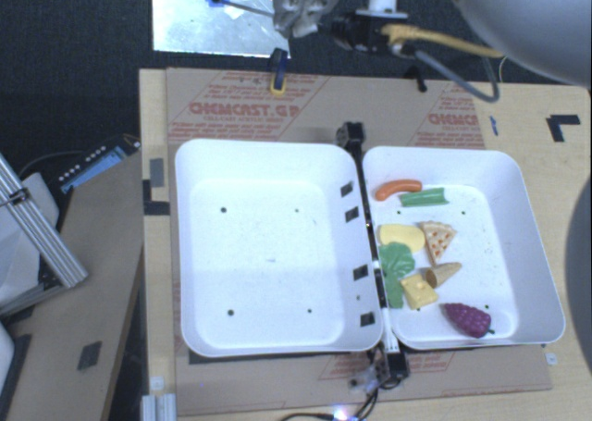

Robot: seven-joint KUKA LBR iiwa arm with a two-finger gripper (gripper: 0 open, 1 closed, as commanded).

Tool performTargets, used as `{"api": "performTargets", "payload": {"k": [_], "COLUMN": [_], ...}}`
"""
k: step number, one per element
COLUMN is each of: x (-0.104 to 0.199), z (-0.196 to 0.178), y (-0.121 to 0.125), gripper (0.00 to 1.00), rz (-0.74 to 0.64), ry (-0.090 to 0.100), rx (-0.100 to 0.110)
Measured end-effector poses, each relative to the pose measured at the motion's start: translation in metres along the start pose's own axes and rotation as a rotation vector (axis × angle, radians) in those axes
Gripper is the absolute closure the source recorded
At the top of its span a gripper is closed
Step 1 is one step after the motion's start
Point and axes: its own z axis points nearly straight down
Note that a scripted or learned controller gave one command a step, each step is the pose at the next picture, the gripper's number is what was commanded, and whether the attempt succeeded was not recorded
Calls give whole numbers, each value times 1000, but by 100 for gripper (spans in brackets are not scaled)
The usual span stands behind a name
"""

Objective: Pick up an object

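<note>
My end effector [298,5] hangs high above the worktop [240,100], well behind the 2 white bins; whether it is open or closed, I cannot tell. Every object sits in the right bin [532,253]: an orange sausage [397,188] and green bean [424,196] at its back, a pizza slice [437,240] mid-bin, purple grapes [468,318] at its front.

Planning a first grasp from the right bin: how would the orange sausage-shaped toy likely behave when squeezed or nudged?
The sausage toy looks like small moulded plastic, so probably light and stiff. Its rounded, elongated shape suggests it may roll or slip sideways if nudged. It lies almost touching the green piece, so a push would likely disturb that too.
</note>
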Motion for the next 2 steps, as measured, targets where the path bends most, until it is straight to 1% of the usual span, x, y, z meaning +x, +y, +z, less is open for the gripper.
{"api": "performTargets", "payload": {"k": [1, 2], "x": [-28, -14], "z": [125, 24], "y": [41, 4], "gripper": [100, 100], "rz": [1, -7], "ry": [-4, 4], "rx": [11, -5]}}
